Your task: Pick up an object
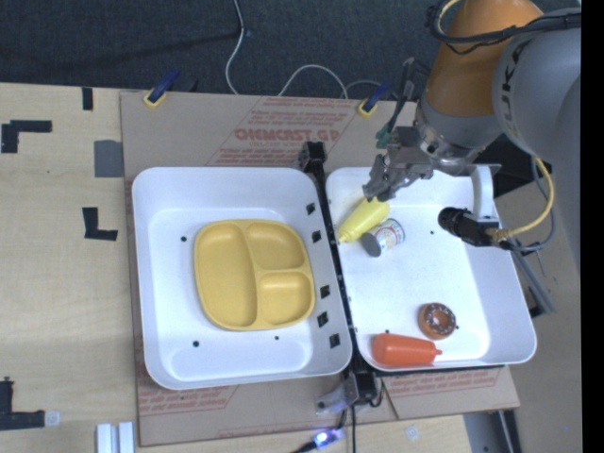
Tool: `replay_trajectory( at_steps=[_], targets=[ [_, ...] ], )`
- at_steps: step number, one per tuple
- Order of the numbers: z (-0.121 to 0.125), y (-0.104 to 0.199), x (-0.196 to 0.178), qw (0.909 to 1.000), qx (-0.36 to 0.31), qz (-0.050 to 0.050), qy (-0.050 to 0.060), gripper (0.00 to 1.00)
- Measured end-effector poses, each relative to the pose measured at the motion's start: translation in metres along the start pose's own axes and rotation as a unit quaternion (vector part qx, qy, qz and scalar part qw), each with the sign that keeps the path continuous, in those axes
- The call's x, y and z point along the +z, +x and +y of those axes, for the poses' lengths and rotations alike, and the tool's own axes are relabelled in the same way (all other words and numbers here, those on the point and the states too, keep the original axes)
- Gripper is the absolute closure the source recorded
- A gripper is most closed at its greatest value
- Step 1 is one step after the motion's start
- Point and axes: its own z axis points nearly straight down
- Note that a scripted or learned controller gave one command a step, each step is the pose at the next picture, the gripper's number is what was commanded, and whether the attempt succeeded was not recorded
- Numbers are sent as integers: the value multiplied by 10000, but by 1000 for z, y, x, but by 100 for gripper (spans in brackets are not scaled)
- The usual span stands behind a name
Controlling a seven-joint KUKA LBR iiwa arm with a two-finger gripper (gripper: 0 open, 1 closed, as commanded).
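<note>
Lower right, orange carrot [406,350]: lay at the right bin's [491,281] front edge, untouched.
Just above, donut [437,320]: sat apart, free.
Centre right, yellow bottle [363,220]: lay tilted, touching a small grey can [385,237].
Upper right, gripper [382,189]: hung right above the bottle's top end; grip state I couldn't tell.
Tip: descend centred across the bottle's width, clear of the can.

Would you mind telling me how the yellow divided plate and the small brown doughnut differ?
The yellow divided plastic plate is far larger than the small brown ring doughnut. The plate lies in the left white bin, the doughnut in the right white bin. The plate is a rounded square with three compartments; the doughnut is a ring with a central hole. Both lie flat, apart from other things.
</note>
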Motion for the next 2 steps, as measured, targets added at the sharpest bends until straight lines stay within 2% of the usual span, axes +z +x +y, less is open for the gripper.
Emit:
replay_trajectory(
  at_steps=[2],
  targets=[
    [15, 105, 34, 10000, 4, -4, 10, 100]
  ],
)
